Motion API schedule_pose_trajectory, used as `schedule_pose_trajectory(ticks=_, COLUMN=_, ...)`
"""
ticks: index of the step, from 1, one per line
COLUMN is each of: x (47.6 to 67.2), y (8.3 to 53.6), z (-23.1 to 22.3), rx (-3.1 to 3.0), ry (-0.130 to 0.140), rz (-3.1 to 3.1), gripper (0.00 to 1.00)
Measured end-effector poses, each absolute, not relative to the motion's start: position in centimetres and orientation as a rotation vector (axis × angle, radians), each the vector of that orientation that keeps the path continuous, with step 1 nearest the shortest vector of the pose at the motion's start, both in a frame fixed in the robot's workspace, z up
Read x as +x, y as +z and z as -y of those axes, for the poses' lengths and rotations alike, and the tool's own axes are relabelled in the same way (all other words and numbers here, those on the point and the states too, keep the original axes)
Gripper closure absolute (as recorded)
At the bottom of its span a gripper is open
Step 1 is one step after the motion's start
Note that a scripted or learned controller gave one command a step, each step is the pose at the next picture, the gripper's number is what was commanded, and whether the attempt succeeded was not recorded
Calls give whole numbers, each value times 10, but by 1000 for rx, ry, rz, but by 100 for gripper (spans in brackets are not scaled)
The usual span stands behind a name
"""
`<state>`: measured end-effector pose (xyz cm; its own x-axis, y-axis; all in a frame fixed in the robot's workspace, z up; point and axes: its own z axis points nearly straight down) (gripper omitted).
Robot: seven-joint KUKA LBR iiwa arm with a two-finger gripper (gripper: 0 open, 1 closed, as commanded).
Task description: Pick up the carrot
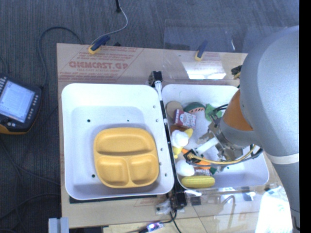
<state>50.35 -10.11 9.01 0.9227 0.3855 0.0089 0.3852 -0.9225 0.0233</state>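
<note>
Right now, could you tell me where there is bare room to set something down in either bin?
Left bin: bare white floor rings the yellow tray, widest toward its far-left corner. Right bin: crowded with toys near the divider, under the pincer; bare strip beyond the corn.

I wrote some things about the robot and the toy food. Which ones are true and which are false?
1. The yellow tray sits in the left bin. True.
2. The yellow tray is full of toy food. False: its compartments hold nothing; the toy food is in the right bin.
3. The gripper is over the right bin. True.
4. The corn cob lies near the front edge of the right bin. True.
5. The arm reaches in from the left of the picture. False: it comes in from the right.
</note>
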Motion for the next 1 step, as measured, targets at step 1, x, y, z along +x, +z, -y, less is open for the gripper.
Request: schedule_pose_trajectory(ticks=1, x=490, y=90, z=99, rx=3105, ry=28, rz=-348, gripper=0)
